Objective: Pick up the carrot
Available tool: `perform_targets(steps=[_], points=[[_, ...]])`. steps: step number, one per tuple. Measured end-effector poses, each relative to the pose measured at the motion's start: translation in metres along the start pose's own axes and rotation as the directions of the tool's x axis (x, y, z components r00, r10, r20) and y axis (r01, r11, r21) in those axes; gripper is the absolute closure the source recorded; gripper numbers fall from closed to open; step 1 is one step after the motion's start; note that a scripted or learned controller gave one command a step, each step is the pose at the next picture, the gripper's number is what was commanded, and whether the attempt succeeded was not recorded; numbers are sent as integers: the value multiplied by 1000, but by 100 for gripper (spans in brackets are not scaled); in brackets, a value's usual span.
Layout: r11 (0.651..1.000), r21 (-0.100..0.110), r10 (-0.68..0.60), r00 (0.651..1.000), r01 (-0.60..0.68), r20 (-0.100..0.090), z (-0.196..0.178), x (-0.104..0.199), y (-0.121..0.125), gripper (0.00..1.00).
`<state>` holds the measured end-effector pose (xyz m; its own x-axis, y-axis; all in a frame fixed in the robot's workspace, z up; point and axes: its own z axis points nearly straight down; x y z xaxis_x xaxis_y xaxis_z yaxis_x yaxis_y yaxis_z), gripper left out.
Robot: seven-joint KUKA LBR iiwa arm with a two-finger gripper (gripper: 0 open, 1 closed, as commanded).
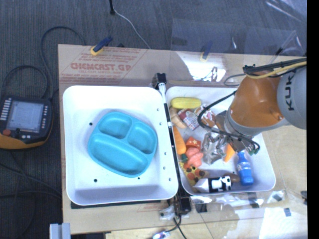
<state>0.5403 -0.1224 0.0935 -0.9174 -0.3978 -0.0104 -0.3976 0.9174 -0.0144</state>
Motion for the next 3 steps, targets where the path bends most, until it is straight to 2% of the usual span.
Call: perform_targets(steps=[1,2,3], points=[[1000,-2,0,1000,0,0,2,0,1,0],[927,-7,376,927,-376,2,3,1,-68,0],[993,-2,119,993,-119,4,3,-17,-42,0]])
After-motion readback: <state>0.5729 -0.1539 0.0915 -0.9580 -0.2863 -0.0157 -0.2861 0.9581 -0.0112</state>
